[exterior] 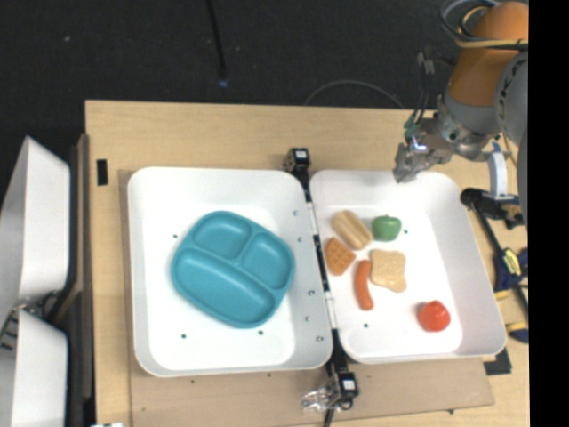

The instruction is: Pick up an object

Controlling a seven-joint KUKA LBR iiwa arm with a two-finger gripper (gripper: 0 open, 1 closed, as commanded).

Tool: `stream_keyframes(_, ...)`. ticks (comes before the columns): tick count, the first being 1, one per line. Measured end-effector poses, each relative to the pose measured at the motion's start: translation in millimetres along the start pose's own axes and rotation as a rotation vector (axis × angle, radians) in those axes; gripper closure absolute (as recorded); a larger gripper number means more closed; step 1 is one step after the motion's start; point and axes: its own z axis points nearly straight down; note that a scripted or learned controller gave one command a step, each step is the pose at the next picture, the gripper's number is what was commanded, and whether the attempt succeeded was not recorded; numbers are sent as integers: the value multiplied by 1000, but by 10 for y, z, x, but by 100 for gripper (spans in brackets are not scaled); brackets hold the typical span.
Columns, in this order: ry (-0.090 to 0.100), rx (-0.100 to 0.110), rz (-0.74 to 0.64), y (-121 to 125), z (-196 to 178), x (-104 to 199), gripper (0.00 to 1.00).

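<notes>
I see the pincer (411,165) over the far rim of the right bin (471,327), touching no item; I cannot tell its state. In that bin lie a bread roll (351,229), a green piece (386,228), a waffle (339,256), a sausage (363,286), a tan toast piece (388,269) and a red piece (433,316). The left bin (151,327) on the worktop (204,132) holds a blue divided plate (233,268).

Grey arm (484,105) with orange band (493,47), thin cables, and a small, seemingly metallic hand (411,163).
</notes>
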Motion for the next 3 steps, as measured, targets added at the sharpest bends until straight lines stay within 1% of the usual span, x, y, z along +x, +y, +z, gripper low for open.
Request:
stream_keyframes(1,-1,7,0,-233,29,468,100)
stream_keyframes(3,1,7,-1,-619,-4,1260,100)
